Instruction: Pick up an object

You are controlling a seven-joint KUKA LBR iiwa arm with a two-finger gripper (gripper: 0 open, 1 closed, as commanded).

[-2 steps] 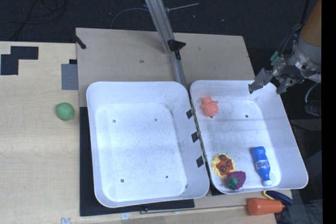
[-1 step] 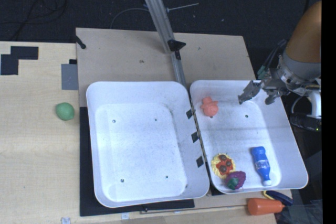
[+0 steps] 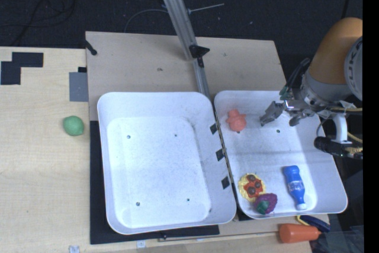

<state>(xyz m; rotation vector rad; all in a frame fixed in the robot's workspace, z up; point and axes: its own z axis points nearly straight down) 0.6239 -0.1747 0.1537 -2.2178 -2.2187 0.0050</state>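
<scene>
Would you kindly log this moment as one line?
gripper: open, over right bin | holding: nothing | nearest: pink toy | blue bottle: untouched

The right shallow white plastic bin (image 3: 320, 154) holds a small pink toy (image 3: 236, 120) at its rear left and a blue plastic bottle (image 3: 294, 186) at its front right.

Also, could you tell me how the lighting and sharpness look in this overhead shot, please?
Camera view: soft overall, with little fine detail; the left bin carries a grey shadow along its near side, the right bin is lit more evenly; the background beyond the bench is nearly black; the claw is slightly blurred, the blue bottle shows a small highlight.
</scene>
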